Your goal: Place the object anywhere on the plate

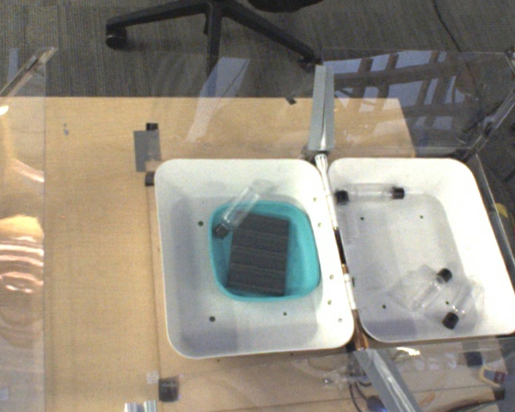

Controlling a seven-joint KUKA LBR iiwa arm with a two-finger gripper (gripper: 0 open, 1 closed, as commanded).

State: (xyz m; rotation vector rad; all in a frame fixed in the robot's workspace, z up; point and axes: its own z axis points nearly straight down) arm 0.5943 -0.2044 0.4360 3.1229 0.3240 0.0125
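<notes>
Already you can count the job nearly done: a clear tube (240,207) leans on the teal plate (305,263) beside a dark block (260,254), more tubes (434,288) waiting in the right bin (491,232).

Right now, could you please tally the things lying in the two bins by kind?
Clear tubes: 4 (one on the plate, one at the right bin's top, two at its lower right)
Teal plate: 1
Dark ridged block: 1
Total: 6
</notes>
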